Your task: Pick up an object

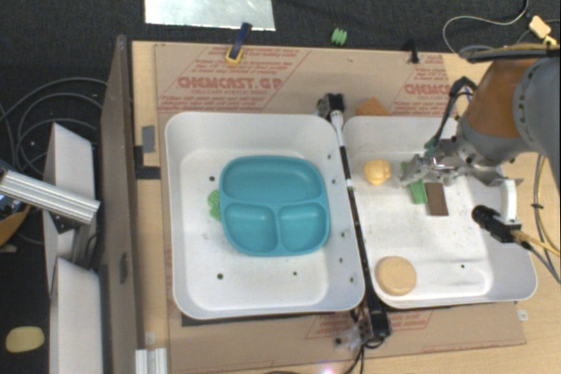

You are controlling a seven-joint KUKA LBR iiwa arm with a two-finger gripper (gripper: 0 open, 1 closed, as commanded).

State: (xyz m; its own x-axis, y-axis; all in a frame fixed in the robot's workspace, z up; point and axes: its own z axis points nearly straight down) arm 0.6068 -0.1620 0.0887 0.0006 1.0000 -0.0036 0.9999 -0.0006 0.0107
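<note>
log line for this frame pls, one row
arm: over right bin | hand: low, by green block and brown block | grasp: unclear | left bin: blue tray

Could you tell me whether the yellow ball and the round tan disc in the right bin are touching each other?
Apart. The camera view shows the yellow ball near the bin's upper left and the tan disc near its lower left, with bare white bin floor between them.
</note>
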